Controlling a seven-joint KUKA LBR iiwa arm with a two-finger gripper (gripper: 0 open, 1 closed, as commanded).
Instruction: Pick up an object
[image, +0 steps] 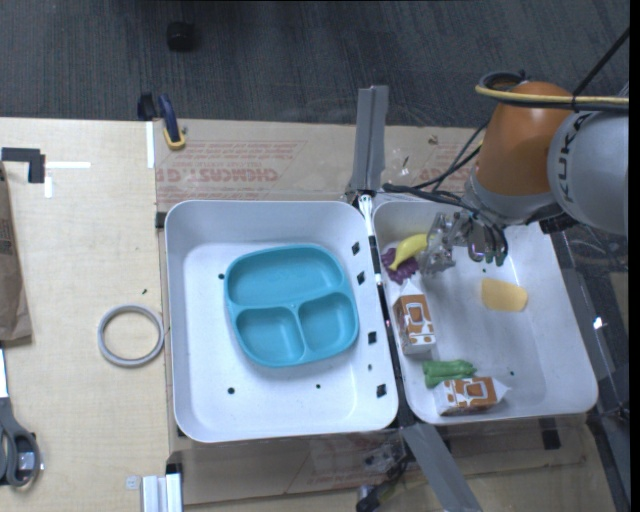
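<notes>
Gripper (462, 243) sits low in right bin (560, 330); finger spread cannot be told. Banana (406, 250) lies just left of it, yellow block (504, 295) just right, neither held.

Glossy plastic tray (290, 305) — matt wooden bench (80, 250)

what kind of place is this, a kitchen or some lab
Most likely a robotics lab bench, not a kitchen: a robot arm reaches over two white bins, small toy-like items lie in the right bin, and a tape roll sits on the bench.
</notes>
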